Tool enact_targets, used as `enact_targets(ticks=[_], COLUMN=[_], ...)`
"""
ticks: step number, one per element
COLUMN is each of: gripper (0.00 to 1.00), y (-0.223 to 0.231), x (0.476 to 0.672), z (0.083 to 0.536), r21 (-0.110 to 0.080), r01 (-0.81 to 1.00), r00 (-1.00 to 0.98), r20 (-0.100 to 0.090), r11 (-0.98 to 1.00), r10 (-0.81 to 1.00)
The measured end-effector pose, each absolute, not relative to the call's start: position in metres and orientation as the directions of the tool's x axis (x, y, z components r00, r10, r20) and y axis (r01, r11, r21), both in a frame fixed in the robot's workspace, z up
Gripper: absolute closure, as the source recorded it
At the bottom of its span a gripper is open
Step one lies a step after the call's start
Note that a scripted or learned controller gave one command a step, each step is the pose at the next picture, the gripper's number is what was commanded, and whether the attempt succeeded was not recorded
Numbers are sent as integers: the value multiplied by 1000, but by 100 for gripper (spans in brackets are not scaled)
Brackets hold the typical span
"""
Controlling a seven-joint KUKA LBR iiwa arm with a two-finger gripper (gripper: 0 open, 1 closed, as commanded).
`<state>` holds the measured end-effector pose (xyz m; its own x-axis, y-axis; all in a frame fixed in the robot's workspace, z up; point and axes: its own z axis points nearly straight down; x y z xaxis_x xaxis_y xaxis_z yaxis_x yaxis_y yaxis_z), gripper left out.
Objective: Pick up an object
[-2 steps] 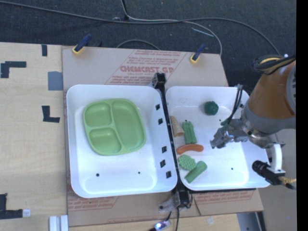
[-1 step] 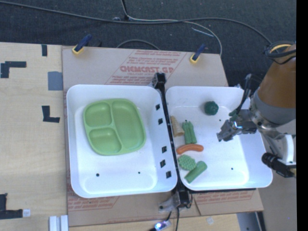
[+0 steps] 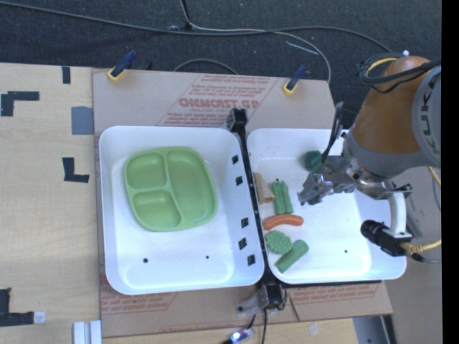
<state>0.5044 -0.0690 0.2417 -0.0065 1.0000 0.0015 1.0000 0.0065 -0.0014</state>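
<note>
Desk (image 3: 43, 213): pale wood, carrying a cardboard sheet (image 3: 208, 95) with two white bins on it.
Left bin (image 3: 115, 264): holds a green divided plate (image 3: 171, 188), lying flat toward its upper half.
Right bin (image 3: 358, 264): shares its left wall with the left bin; the toys lie near that wall.
Toys, right of the plate: a green ridged piece (image 3: 281, 197), an orange sausage shape (image 3: 283, 221) below it, then a green knobbly piece (image 3: 277, 241) and a green cylinder (image 3: 291, 256); a tan piece (image 3: 263, 191) sits at the wall.
Dark green object (image 3: 313, 160): farther right of the plate, partly hidden behind the tool.
Arm (image 3: 391, 120): enters from the right, wrist bent down over the right bin.
Tool (image 3: 313, 192): low over the bin floor, just right of the ridged piece; I cannot tell how it is set, nor whether it touches anything.
</note>
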Motion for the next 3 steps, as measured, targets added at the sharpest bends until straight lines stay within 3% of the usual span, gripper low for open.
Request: enact_targets(ticks=[3], gripper=[100], y=[77], x=[597], z=[248], r21=[0], r01=[1000], r00=[-6], r20=[1], r11=[6], r10=[1000])
